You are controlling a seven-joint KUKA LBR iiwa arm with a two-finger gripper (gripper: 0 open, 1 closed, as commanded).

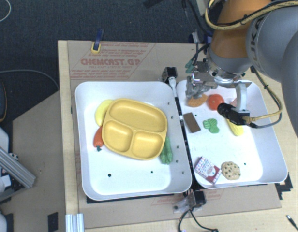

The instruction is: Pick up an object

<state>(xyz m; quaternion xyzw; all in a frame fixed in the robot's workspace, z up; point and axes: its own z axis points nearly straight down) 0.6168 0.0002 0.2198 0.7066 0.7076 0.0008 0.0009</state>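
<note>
I am reaching in from the upper right of the frame, and my tool point(196, 90) is hanging over the upper left corner of the right bin point(265, 144). I cannot tell whether the tool is open or closed, because my wrist is covering it from above.

An orange piece point(197, 101) is lying just under the tool, at its lower edge, and I cannot tell if they are touching. A red ball point(215, 102) is sitting just beside the orange piece, to its right. Below them, a brown block point(191, 122) is lying near the left wall of this bin, a green piece point(211, 125) is near it on the right, and a yellow piece point(235, 128) is further right. In the lower part of the bin, a packet point(206, 170) and a cookie point(230, 169) are lying side by side.

In the left bin point(134, 178), a yellow tray point(133, 128) is taking the middle. A yellow fruit point(101, 111) is showing partly from under its upper left edge, a red pepper point(98, 138) is lying against its left side, and a green leaf point(166, 152) is lying at its lower right corner.

Both bins are standing on the counter point(115, 71).
</note>
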